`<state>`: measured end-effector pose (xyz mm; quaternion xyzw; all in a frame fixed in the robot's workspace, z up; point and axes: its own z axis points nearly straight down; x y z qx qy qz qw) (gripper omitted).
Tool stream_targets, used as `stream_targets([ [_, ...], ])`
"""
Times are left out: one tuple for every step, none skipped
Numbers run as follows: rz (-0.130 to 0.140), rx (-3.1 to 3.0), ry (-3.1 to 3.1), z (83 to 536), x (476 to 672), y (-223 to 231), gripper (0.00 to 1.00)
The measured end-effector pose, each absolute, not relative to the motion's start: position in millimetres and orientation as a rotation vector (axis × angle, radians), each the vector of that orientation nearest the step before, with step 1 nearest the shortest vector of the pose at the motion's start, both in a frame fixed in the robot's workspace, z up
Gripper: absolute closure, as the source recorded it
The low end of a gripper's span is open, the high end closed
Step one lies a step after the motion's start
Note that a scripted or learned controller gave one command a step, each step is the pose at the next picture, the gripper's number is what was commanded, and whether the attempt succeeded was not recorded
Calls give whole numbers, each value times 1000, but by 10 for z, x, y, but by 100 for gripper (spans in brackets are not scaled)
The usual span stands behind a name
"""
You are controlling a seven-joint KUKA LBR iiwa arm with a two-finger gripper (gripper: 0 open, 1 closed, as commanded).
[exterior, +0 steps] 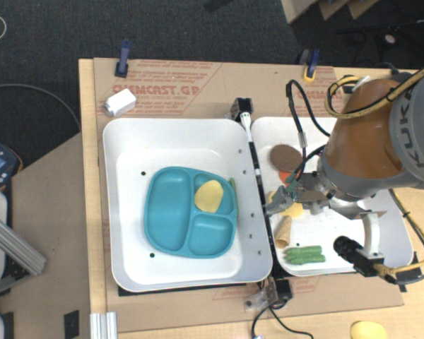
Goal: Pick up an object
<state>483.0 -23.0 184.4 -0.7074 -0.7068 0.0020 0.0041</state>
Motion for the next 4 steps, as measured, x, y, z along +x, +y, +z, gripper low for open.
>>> stream_targets([
  [-1,-2224,-2219,1946,4870,-244,100],
  [2,-2211,-2225,1839,4814,463,100],
  [-13,-2220,-2231,2860,4803,658,100],
  [-19,-2232,-2228,4138,4805,178,100],
])
